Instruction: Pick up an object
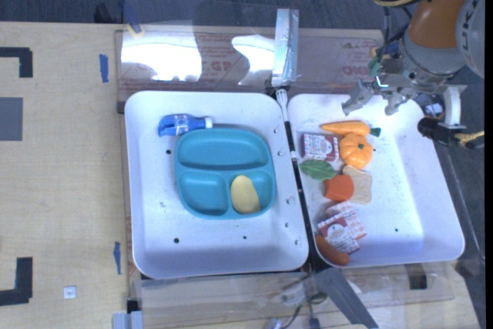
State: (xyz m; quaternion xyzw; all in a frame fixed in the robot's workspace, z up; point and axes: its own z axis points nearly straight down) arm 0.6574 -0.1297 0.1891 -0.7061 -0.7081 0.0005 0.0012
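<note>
My gripper hangs over the far edge of the right bin, its fingers spread open with nothing between them. Just below it lies an orange carrot, with a small orange pumpkin beside it. Further down the bin's left side sit a red-and-white packet, a green leaf, a red tomato, a tan slice of bread and another red-and-white packet.
The left bin holds a blue divided tray with a yellow lemon in one compartment, and a blue bottle at its far edge. A clear panel stands behind the bins.
</note>
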